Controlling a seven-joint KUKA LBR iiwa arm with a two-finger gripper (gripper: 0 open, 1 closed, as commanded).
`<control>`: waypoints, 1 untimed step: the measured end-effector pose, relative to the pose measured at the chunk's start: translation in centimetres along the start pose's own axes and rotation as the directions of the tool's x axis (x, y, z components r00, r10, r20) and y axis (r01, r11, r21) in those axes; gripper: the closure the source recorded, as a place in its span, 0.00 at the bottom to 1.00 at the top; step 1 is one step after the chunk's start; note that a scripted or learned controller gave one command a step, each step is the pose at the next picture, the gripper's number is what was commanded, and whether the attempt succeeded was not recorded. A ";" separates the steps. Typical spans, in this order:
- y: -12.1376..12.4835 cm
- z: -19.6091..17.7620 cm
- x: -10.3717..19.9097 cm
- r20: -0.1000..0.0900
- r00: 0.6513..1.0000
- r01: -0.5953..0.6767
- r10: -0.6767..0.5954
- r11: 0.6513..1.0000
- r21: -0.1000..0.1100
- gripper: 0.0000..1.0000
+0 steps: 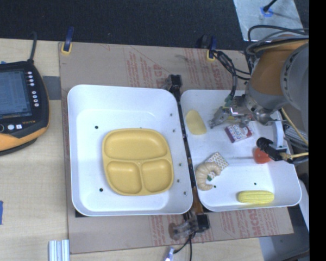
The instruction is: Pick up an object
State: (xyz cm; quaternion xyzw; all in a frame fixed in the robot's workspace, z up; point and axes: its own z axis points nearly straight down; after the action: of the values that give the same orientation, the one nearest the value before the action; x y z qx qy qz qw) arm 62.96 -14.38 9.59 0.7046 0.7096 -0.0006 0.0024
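My fingers (224, 117) hang over the right bin's (285, 200) far side; spread undeterminable; small packet (238, 132) lies just beside them toward the near side, long axis slanted; nothing held.

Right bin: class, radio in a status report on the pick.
End effector low at right bin's far edge. Nothing visibly gripped. Red-and-white packet lies beside it.

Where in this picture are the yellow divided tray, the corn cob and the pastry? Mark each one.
yellow divided tray (137, 161), camera view, on the ridge where its three compartments meet.
corn cob (255, 197), camera view, on the middle of the cob.
pastry (205, 176), camera view, on its rounded body.
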 end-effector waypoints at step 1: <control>-0.6 -8.5 -2.7 -0.004 1.000 -0.004 0.004 1.000 0.004 0.00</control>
State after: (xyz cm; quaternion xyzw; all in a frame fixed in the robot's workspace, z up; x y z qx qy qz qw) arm 62.32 -17.07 18.14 0.7060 0.7082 -0.0007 -0.0002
